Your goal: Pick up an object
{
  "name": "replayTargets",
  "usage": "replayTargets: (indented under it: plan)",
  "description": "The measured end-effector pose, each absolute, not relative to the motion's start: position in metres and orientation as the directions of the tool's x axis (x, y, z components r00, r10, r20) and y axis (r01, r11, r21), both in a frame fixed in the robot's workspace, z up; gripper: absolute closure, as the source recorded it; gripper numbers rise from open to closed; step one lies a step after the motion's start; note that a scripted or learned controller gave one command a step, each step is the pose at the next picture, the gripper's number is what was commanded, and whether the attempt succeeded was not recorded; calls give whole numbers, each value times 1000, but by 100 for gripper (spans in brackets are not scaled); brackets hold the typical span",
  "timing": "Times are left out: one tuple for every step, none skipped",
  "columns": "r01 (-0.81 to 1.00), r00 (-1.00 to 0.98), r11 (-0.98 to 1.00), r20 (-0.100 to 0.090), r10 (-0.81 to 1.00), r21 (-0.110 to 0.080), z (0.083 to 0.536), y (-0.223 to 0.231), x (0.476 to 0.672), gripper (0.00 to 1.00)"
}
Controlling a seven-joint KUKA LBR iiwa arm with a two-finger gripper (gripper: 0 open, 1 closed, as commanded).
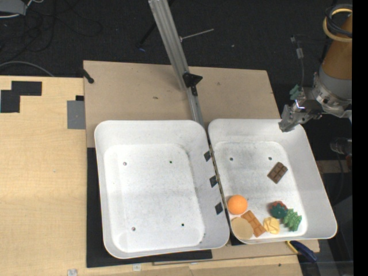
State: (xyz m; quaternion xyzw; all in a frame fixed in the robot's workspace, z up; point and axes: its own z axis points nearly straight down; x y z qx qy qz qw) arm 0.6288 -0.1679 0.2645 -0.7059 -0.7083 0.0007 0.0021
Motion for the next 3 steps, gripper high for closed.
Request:
replayTargets:
  plan:
    - [1000,-4,4,3,1000,-5,251,-117,609,100]
    - [1000,-3,3,3,1000,-6,236,-69,599,100]
    - [1000,-4,4,3,1000,-5,243,-12,585,100]
